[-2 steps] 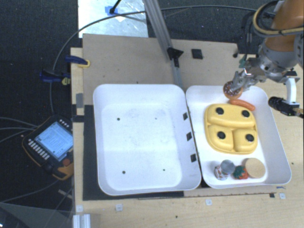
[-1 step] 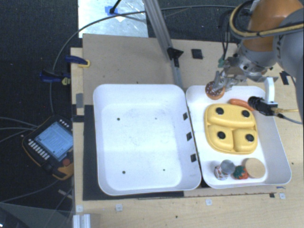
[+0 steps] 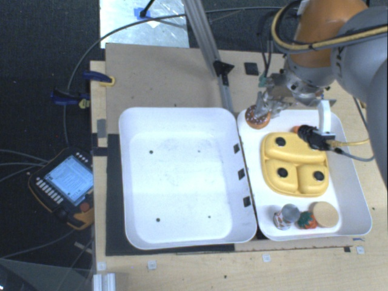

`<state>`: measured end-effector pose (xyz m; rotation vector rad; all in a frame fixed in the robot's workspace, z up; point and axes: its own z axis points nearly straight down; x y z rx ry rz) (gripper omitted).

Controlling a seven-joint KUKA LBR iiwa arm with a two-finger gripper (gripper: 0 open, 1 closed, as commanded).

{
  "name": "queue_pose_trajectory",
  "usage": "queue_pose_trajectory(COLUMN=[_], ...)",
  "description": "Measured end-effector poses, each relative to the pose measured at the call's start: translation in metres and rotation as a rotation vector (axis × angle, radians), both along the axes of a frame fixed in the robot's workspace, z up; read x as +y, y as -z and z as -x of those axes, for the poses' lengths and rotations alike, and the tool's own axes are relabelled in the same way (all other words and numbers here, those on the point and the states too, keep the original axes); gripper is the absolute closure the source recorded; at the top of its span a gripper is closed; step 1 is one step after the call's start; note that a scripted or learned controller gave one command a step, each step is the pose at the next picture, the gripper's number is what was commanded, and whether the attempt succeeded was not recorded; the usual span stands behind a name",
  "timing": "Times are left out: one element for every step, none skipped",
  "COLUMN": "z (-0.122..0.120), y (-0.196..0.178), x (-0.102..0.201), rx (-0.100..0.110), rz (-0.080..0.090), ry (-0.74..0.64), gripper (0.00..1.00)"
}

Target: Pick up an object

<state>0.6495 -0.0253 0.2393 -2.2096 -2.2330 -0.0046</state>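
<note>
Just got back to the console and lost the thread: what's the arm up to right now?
The arm has reached in over the right bin and its hand is down at that bin's far left corner, right at a small round brownish object. Whether it has a grip on it can't be told from here. The large yellow molded piece lies in the middle of the same bin, with a few small items, including a tan disc, along the near edge. The left bin is not being worked.

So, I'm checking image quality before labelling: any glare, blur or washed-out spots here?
Camera view: the left bin floor is overexposed, nearly featureless white; a bright glare patch on the floor at top left; the gripper and small items near the right bin front edge are soft, with detail hard to read.
</note>
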Motion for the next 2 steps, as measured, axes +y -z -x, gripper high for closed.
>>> queue_pose_trajectory(z=[-0.001, 0.016], y=[-0.003, 0.002], x=[0.058, 0.120], rx=[0.000, 0.002], rz=[0.000, 0.000], ry=[0.000, 0.000], gripper=[1.00, 1.00])
